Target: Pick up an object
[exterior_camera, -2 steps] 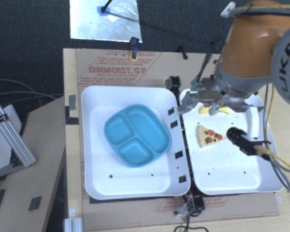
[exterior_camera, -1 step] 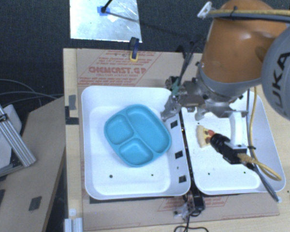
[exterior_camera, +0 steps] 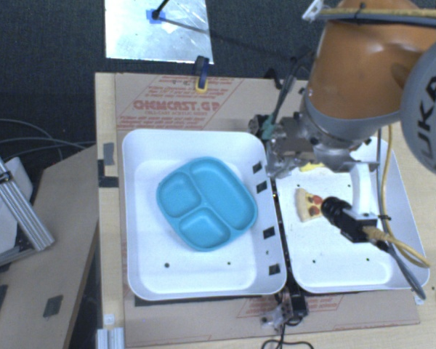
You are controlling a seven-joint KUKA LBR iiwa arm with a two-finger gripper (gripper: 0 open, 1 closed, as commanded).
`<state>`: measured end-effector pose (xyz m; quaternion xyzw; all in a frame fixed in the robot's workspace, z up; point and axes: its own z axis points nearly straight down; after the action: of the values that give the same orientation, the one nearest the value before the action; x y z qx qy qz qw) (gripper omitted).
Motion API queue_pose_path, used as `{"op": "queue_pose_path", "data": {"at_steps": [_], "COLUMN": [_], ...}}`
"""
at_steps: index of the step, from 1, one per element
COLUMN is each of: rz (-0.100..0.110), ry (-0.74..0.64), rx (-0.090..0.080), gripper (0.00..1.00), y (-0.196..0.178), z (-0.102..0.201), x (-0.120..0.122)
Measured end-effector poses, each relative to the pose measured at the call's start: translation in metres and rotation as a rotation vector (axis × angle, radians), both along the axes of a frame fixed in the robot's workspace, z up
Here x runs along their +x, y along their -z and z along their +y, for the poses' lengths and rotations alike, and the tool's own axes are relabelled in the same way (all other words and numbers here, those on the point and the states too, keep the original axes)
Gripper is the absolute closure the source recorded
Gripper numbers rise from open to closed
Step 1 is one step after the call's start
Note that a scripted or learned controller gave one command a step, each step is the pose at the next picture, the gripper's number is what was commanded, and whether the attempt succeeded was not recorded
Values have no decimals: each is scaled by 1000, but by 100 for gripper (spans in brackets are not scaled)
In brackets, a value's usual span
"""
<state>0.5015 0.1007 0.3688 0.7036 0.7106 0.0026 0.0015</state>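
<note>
Over the right bin's [exterior_camera: 349,271] far left corner the gripper [exterior_camera: 280,158] is hanging; whether it is spread or pressed together, I cannot tell. Near that bin's left edge a pizza slice [exterior_camera: 307,203] is lying. A blue plate [exterior_camera: 206,203] is sitting mid left bin [exterior_camera: 142,267].

Bench on dark carpet, seen from above

A brown cardboard sheet [exterior_camera: 182,100] printed with red lettering is lying under the bins, resting on a pale wooden benchtop [exterior_camera: 58,267]. Dark carpeted floor [exterior_camera: 43,49] is stretching across the far side, where a shiny metal plate [exterior_camera: 156,20] is catching light. An aluminium frame rail [exterior_camera: 11,202] is leaning in at the left, with thin cables [exterior_camera: 29,140] trailing near it.
</note>
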Motion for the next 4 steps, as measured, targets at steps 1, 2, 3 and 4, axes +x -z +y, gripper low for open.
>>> {"op": "queue_pose_path", "data": {"at_steps": [1,2,3,4], "rz": [1,-2,0,-1], "ry": [0,-6,4,-6], "rx": [0,0,1,4], "gripper": [0,100,100,100], "y": [0,-11,-59,-96], "z": [0,0,9,123], "x": [0,1,-15,-14]}}
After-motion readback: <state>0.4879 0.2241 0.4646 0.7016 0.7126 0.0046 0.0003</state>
